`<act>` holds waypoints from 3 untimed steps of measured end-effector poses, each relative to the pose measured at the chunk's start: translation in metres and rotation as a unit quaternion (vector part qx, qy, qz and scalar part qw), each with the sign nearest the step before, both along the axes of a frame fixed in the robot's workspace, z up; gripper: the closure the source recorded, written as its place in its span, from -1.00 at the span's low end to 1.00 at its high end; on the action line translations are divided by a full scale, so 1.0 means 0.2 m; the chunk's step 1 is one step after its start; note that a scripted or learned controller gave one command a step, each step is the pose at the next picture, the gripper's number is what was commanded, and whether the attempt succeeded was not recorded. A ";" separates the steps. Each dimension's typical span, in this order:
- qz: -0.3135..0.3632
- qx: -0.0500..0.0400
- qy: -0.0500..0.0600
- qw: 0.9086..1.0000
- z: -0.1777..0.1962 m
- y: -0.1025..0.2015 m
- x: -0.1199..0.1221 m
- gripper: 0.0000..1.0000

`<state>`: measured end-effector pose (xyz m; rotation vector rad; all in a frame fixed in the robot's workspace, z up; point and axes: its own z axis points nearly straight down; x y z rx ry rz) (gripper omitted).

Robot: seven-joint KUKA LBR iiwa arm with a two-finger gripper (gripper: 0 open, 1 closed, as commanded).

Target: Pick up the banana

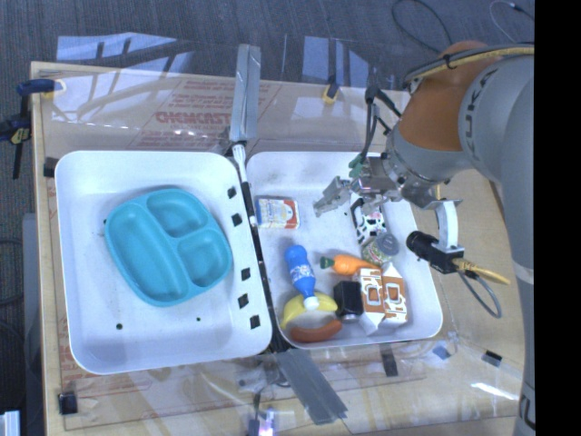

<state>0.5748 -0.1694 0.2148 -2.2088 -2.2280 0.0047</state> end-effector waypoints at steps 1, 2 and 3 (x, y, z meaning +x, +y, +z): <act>0.042 -0.005 -0.003 0.999 -0.56 0.27 -0.22 -1.00; 0.137 -0.001 -0.002 0.991 0.16 -0.13 -0.02 -1.00; 0.226 0.001 -0.001 0.974 -0.16 0.11 -0.18 -1.00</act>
